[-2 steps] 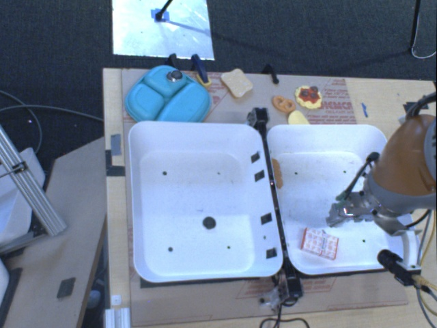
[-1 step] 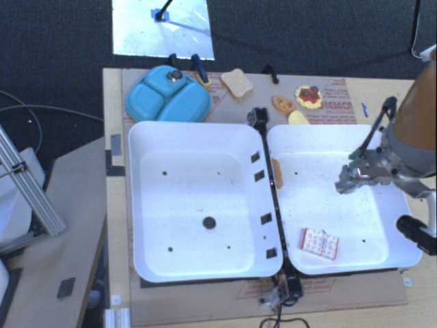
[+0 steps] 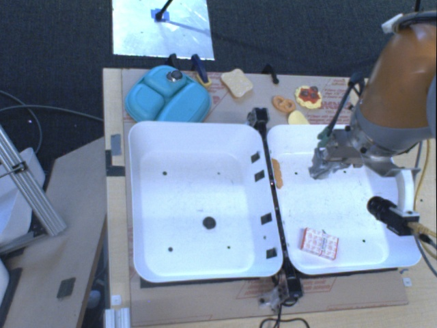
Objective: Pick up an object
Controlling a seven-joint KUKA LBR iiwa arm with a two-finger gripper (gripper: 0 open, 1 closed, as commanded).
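I see the gripper point(image 3: 322, 164) low over the right bin point(image 3: 355, 251), near that bin's upper middle. I cannot tell its state from this angle, and I see nothing held in it. A red-and-white packet point(image 3: 320, 243) lies flat on the bin floor at about 6 o'clock from the gripper, well apart. An orange piece point(image 3: 276, 172) rests by the divider point(image 3: 270, 183) at 9 o'clock, near. A small dark disc point(image 3: 209, 222) sits in the left bin point(image 3: 171, 149).

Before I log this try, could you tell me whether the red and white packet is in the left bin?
No, the red and white packet lies in the right bin, near its front edge.
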